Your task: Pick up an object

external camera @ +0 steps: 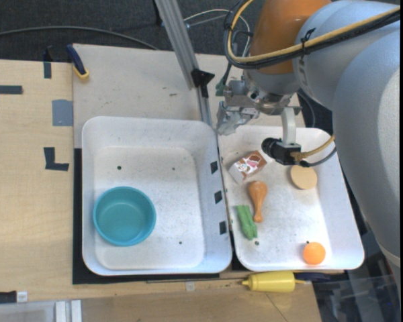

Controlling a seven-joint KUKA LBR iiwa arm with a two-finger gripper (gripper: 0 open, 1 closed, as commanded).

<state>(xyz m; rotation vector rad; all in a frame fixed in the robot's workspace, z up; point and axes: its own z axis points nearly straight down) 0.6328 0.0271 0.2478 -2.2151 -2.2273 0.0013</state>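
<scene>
Yellow bottle [272, 282] lies on the worktop [27, 146] below the right bin [336, 247], which holds an orange ball [314, 253], green pepper [246, 221], drumstick [257, 198], wrapped snack [247, 167] and tan disc [303, 178]; the left bin [148, 139] holds a teal bowl [124, 215]. Whether the pincer [232, 121] is open, I cannot tell.

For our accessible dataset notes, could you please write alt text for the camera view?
A grey arm with an orange band holds its gripper over the far left corner of the right bin, which contains a chicken drumstick, a green piece, an orange ball, a tan disc and a small packet. The left bin holds a teal bowl.
</scene>
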